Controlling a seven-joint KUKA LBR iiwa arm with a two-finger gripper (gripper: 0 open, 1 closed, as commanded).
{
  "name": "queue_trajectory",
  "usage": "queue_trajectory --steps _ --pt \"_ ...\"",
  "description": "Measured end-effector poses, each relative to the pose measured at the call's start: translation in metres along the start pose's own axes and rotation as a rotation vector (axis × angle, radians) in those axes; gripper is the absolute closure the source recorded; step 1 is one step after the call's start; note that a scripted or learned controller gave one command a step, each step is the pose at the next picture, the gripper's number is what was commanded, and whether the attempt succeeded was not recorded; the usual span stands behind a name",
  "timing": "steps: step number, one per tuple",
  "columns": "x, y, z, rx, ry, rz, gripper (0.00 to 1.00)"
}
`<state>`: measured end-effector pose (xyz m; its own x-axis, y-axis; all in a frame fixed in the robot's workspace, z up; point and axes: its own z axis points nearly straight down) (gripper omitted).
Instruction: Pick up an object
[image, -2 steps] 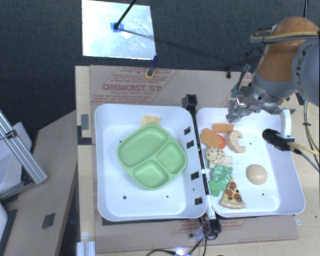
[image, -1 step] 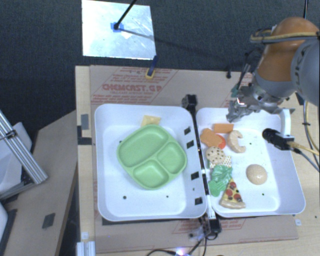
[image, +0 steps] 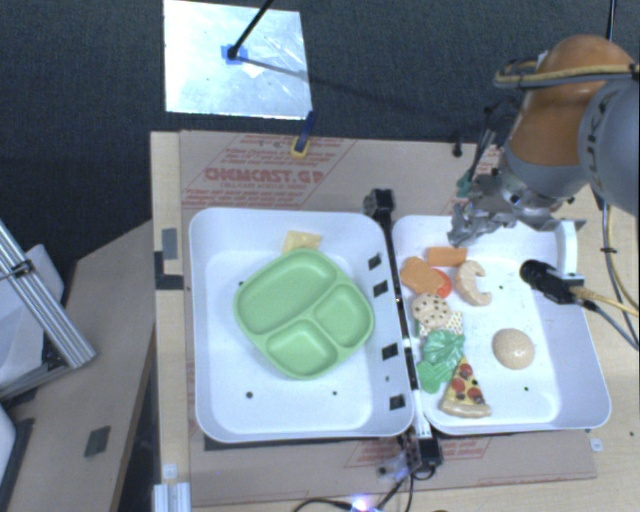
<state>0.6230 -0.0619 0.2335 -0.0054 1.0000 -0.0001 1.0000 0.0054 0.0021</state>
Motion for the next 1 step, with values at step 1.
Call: queue_trajectory --steps 1 --pt "-0.0069 -0.0087 0.0162 0.002 -0.001 0.005 1.0"
